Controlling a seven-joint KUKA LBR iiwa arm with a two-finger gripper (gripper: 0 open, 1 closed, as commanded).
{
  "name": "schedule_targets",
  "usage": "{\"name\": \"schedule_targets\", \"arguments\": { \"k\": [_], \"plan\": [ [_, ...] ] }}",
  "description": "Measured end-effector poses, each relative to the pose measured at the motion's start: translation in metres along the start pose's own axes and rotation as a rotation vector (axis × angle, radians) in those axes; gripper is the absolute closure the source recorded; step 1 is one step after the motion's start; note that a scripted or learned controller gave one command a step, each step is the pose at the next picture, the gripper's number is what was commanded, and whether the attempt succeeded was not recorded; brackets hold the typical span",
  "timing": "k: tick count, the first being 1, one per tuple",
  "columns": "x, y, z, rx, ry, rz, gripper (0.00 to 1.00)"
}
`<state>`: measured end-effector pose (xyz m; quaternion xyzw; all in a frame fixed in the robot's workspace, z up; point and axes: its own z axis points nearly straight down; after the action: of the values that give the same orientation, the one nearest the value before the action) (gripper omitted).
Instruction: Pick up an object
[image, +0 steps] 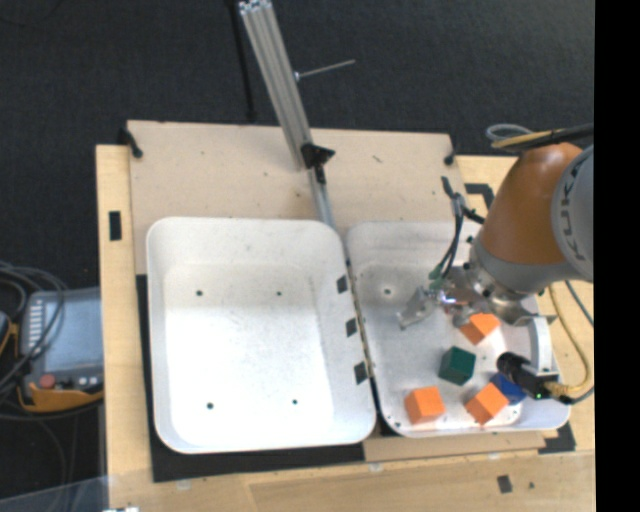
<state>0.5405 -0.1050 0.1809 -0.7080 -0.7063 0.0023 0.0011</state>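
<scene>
My gripper (425, 305) hangs over the middle of the right bin (390, 250), reaching in from the grey and orange arm (525, 215) at the right. Just right of it lies an orange block (480, 327), partly under the wrist. A dark green block (458, 364) sits below that one. Two more orange blocks (424, 403) (487, 402) rest near the bin's front wall, and a blue block (508, 388) lies beside the right-hand one. I see nothing held at the gripper's tip.
The left bin (250, 330) is bare white. A slanted metal post (285, 90) rises from the bench behind the bins. Cables and a black part (515, 365) hang at the right bin's right edge. A grey control pendant (60, 345) lies off the bench at left.
</scene>
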Motion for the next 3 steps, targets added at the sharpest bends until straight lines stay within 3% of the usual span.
{"name": "schedule_targets", "arguments": {
  "k": [1, 2, 3],
  "plan": [
    [-0.007, -0.003, 0.044, 0.0, 0.0, 0.0, 0.0],
    [-0.005, -0.001, 0.031, -0.01, 0.004, 0.006, 1.0],
    [-0.009, 0.003, -0.033, -0.013, 0.0, -0.006, 1.0]
  ]
}}
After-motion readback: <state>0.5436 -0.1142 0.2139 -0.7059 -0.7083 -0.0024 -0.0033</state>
